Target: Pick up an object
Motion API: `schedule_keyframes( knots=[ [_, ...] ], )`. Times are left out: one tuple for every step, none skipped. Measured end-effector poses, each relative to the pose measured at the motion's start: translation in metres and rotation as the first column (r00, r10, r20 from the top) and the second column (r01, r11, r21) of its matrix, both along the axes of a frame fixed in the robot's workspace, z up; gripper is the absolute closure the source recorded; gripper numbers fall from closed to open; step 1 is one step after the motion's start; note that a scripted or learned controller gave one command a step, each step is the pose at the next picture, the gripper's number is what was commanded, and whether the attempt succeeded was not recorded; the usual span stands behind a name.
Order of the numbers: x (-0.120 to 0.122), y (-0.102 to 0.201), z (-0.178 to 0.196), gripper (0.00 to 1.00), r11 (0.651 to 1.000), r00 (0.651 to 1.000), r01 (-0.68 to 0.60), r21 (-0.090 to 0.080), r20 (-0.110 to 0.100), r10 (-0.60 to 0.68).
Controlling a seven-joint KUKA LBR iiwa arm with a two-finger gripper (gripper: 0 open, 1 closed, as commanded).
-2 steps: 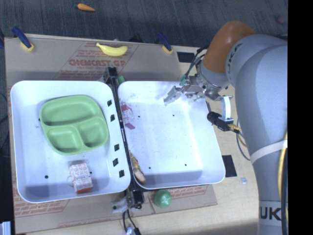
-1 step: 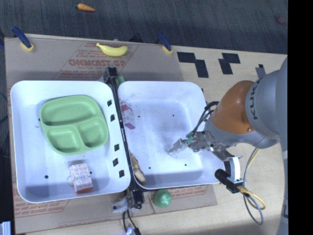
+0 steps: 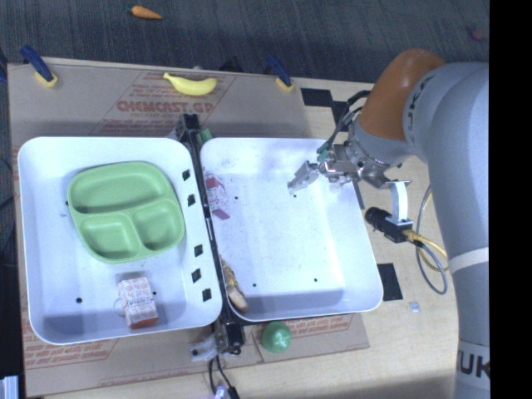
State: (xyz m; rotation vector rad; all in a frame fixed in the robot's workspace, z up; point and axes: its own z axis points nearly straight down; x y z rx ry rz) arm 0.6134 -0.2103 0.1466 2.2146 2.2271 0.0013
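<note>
My gripper (image 3: 301, 179) hangs over the upper right part of the right bin (image 3: 332, 264), with nothing visibly held in it. A small red and white packet (image 3: 216, 194) lies against that bin's left wall, well to the left of the gripper. A tan object (image 3: 233, 293) rests in the bin's lower left corner. In the left bin (image 3: 41, 248) sit a green divided plate (image 3: 126, 210) and a small red and white box (image 3: 137, 300).
A yellow banana (image 3: 191, 83) lies on the cardboard behind the bins. A green ball (image 3: 277, 336) sits in front of the right bin. Blue clamps (image 3: 39, 65) hold the cardboard's far edge. An orange item (image 3: 147, 12) lies on the floor.
</note>
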Motion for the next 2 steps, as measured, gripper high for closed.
schedule_keyframes(
  knots=[
    [0.041, 0.000, -0.013, 0.00, 1.000, 1.000, 0.000, 0.001, -0.003, 0.000],
    [-0.032, -0.001, -0.024, 0.00, 1.000, 1.000, 0.000, 0.000, -0.005, 0.000]
  ],
)
